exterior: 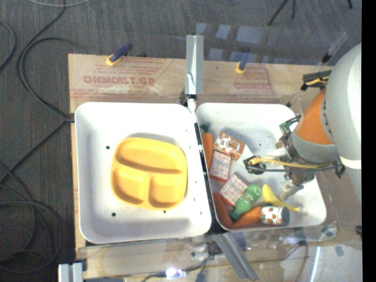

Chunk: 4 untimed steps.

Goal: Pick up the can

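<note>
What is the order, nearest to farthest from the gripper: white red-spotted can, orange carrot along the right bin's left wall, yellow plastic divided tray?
1. White red-spotted can, right bin's front, near the gripper.
2. Orange carrot, left wall.
3. Yellow tray, left bin.

Counted: two white bins (88, 175) (261, 116); one yellow tray (150, 172); three red-and-white packets (228, 145) (220, 165) (233, 188); two carrots (207, 148) (251, 217); one green bottle (247, 197); one banana (275, 196); one can (274, 215); two clamps (119, 53) (241, 67) on the counter (135, 81). Identified items in the right bin: eight; in the left bin: one.

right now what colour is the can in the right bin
The small cylindrical can is white with red-orange patches, seen in the camera view.
</note>
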Each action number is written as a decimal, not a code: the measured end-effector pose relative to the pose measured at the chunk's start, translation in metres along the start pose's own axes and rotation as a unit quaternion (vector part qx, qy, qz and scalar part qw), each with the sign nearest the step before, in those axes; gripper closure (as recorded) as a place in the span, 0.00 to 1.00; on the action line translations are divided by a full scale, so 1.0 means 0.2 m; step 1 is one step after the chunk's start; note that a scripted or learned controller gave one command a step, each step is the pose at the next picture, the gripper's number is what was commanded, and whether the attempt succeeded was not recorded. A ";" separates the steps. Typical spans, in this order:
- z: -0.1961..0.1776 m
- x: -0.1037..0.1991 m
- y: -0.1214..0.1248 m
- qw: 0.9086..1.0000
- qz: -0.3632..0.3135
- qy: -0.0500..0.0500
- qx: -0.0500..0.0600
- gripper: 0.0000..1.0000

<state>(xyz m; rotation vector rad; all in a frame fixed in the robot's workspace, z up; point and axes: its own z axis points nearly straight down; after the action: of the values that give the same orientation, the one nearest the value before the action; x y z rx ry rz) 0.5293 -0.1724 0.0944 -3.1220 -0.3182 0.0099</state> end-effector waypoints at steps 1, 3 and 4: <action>-0.19 0.22 0.15 1.000 -0.003 0.000 -0.001 0.00; 0.03 0.31 -0.11 1.000 -0.024 0.004 -0.003 0.00; -0.13 0.41 0.27 1.000 -0.031 0.001 -0.002 0.00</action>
<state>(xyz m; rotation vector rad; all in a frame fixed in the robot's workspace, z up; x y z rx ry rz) 0.6200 -0.2084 0.1203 -3.1147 -0.4152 0.0070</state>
